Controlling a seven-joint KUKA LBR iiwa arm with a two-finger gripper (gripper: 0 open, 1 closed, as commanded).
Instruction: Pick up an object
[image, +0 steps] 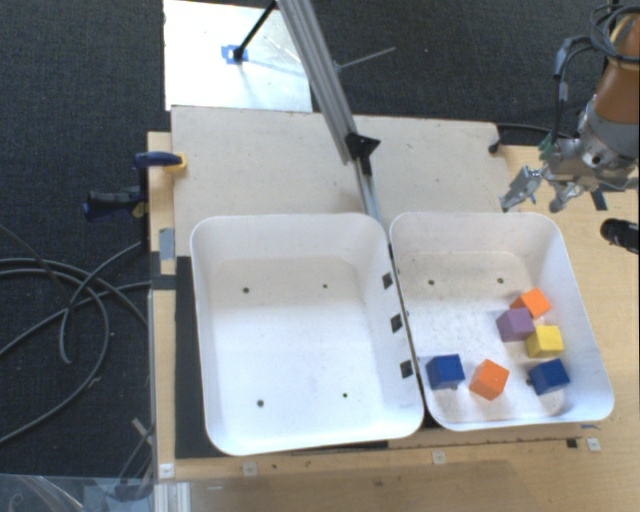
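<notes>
Several small blocks lie in the right bin (470, 240): a blue one (445, 371), an orange one (489, 379), another blue one (548, 376), a yellow one (544, 340), a purple one (515, 323) and a smaller orange one (534, 302). My gripper (540, 193) hangs above the far right corner of that bin, well behind the blocks. Its two fingers are spread apart, with nothing between them.
The left bin (230, 240) sits beside the right one. A slanted metal pole (330, 90) crosses the bench behind the bins. Clamps (135, 200) and cables (60, 300) lie off the bench's left edge.
</notes>
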